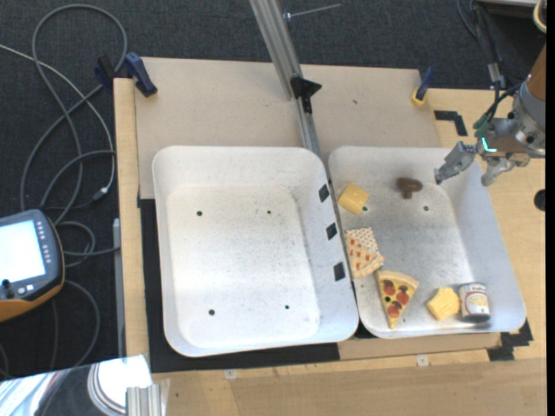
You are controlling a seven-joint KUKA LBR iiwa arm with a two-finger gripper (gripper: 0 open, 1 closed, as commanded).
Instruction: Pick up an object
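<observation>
Two shallow white bins sat side by side on the bench. The left bin (238, 250) had a wide bare floor bounded by its raised rim. The right bin (486, 232) held everything: a yellow cheese block (353, 199) near its upper left corner, a small brown lump (408, 185) near the upper middle, a waffle piece (363, 250) along the left wall, a pizza slice (395, 297) just below it, a second yellow wedge (443, 303) and a small can (474, 302) lying close together at the lower right corner. The middle and right of that bin's floor were open, giving room between the brown lump and the lower items.

My gripper (473, 165) hung over the upper right rim of the right bin, reaching in from the right. Its two fingers (452, 164) were spread apart, with nothing between them and touching nothing. The brown lump lay nearest, to the left of my fingers, apart from them.
</observation>
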